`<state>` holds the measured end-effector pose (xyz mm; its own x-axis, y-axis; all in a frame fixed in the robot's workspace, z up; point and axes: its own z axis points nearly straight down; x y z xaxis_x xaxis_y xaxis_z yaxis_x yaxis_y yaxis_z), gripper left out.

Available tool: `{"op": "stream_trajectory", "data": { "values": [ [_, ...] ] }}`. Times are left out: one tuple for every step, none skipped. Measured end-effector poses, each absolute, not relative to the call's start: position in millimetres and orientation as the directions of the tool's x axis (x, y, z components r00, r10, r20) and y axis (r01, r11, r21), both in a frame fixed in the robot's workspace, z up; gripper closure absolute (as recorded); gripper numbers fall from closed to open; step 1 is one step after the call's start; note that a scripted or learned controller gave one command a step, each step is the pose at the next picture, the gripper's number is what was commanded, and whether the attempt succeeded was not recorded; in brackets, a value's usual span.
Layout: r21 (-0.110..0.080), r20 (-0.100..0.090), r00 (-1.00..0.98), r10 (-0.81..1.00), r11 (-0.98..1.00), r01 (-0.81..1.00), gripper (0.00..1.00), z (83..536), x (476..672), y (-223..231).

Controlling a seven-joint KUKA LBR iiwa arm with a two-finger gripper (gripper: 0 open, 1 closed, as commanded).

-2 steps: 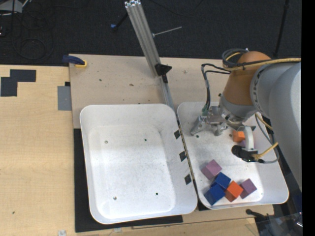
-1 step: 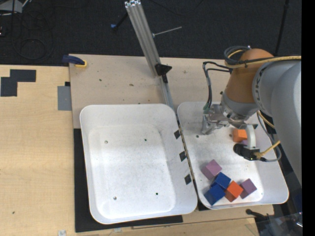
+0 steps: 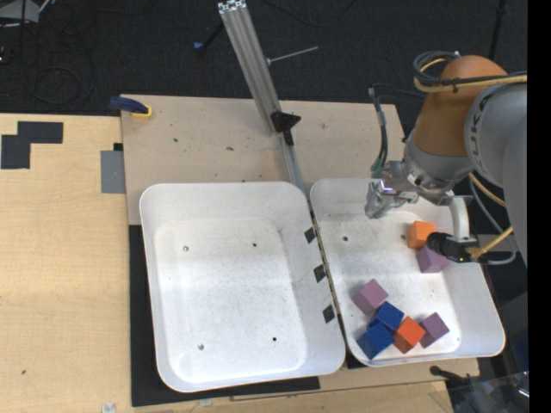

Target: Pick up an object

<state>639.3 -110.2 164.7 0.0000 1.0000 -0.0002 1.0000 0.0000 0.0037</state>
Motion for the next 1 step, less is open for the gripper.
{"op": "stream_trajectory", "data": {
  "values": [
    [0.004,-0.001,0.000,1.000,0.000,1.000,1.00,226.1,634.9,-107.3]
  ]
}}
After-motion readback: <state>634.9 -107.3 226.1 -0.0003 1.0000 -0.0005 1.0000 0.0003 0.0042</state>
